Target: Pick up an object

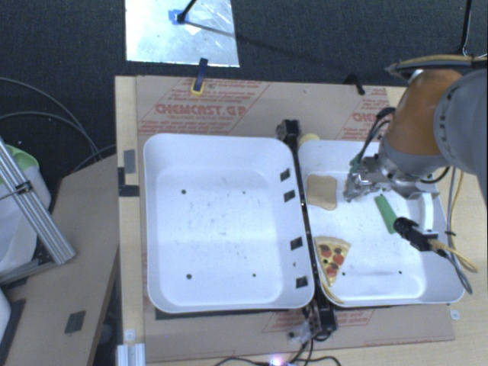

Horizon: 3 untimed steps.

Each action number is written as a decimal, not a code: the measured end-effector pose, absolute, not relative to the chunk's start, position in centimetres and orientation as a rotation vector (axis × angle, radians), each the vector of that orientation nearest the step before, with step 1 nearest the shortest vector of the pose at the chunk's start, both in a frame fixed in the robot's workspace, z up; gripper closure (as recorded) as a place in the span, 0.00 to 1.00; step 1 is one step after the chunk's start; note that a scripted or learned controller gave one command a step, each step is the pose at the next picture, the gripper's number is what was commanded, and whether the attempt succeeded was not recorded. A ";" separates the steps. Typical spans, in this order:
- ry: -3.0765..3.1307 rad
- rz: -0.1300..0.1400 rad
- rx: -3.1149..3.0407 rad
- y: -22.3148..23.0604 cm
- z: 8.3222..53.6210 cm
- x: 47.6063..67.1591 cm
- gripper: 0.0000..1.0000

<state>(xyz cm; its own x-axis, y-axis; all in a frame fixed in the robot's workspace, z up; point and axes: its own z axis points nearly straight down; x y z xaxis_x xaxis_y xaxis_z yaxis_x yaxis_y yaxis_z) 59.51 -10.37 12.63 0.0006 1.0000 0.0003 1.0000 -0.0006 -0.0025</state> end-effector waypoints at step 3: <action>-2.232 -0.007 -2.214 5.1 34.3 52.1 1.00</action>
